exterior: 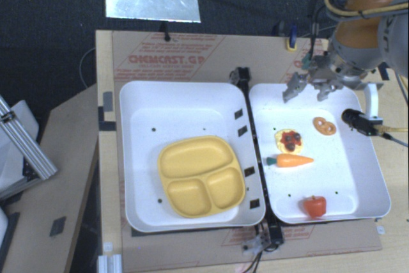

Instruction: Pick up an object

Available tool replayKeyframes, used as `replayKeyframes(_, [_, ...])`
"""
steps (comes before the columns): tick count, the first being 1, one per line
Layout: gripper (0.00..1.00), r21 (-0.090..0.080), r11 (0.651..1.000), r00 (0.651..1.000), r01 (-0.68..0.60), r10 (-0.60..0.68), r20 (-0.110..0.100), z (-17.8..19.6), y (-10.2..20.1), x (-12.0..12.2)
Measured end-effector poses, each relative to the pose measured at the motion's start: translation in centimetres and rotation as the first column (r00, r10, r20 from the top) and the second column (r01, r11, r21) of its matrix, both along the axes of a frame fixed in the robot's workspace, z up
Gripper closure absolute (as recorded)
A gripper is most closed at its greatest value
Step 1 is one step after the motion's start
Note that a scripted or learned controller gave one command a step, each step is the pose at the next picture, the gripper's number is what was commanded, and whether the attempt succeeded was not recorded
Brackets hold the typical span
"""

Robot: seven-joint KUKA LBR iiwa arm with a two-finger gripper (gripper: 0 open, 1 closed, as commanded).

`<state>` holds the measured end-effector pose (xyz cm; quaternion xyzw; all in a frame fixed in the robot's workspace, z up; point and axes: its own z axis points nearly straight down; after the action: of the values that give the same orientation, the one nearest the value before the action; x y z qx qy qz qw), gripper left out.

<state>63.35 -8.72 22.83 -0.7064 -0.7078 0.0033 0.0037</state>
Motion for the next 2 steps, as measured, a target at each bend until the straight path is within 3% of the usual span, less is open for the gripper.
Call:
replayKeyframes(1, [0.0, -0.001, 1.0, 1.0, -0.002, 0.002, 0.012, 0.7, 0.0, 0.2])
replayKeyframes(2, [0.0, -0.001, 1.0, 1.0, 0.0, 0.0, 0.007, -5.6, 0.0, 0.5])
